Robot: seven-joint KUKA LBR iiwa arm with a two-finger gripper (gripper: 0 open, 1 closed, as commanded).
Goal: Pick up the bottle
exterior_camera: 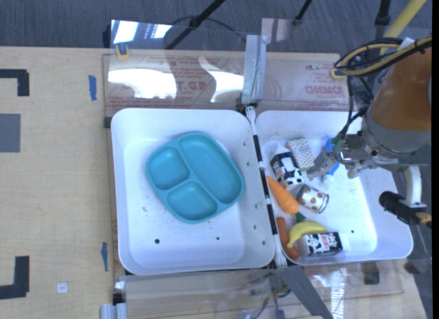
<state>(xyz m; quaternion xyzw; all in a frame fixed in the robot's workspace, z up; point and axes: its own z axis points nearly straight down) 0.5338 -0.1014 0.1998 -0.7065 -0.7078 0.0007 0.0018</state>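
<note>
A small bottle (pixel 321 243) with a black-and-white label lies on its side near the front wall of the right bin (pixel 391 242), just under a yellow banana (pixel 306 229). A second black-and-white patterned container (pixel 288 169) sits near the bin's left wall. My gripper (pixel 326 162) hangs over the middle of the right bin, just right of that patterned container and well behind the lying bottle. I see nothing held in it. The grey arm with its orange band (pixel 406 91) comes in from the right.
Also in the right bin are a carrot (pixel 283 196), a small can (pixel 314 199), a speckled packet (pixel 301 151) and an orange piece (pixel 282 229). The left bin (pixel 130 194) holds a blue divided plate (pixel 195 176). A divider (pixel 263 173) separates the bins.
</note>
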